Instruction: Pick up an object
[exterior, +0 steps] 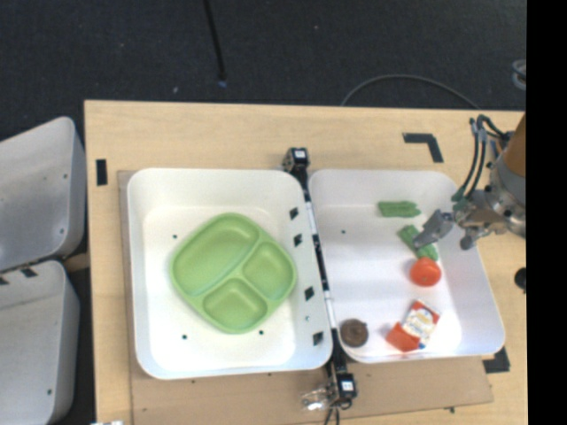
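The right bin holds a flat green piece, a second green piece, an orange-red ball, a red and white packet and a small brown round thing. My gripper hangs over the bin's right side, just right of the second green piece and above the ball. Its fingers stand open, and the left finger partly covers the second green piece. I see nothing held between them.
The left bin holds a green divided plate. A ridge with black clips separates the two bins. Cables hang by the arm at the right. Bare wooden bench surrounds the bins.
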You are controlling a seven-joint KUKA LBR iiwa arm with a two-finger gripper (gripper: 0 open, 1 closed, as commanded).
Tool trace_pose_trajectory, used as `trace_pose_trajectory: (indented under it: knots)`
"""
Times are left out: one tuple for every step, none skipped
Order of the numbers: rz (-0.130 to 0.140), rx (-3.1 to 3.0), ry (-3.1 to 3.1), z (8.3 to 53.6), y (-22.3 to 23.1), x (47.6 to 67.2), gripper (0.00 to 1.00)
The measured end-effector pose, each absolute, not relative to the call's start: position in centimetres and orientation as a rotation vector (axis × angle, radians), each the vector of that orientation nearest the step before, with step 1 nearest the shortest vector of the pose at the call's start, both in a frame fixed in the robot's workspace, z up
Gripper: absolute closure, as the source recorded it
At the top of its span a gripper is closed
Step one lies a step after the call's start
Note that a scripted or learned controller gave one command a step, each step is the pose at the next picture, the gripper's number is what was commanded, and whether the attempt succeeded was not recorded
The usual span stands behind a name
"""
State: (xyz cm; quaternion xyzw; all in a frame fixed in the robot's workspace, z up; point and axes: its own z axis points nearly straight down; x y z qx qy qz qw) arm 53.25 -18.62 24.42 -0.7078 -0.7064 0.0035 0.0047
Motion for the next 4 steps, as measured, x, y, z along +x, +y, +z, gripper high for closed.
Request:
trace_pose_trajectory:
  knots:
    - [0.000, -2.221, -2.223, 25.1, -18.6, 53.5, 0.00]
    - [0.006, -2.220, -2.218, 19.0, -19.3, 53.1, 0.00]
    - [0.002, -2.235, -2.228, 13.3, -19.4, 53.3, 0.00]
    - [0.001, -2.228, -2.222, 10.1, -19.7, 53.4, 0.00]
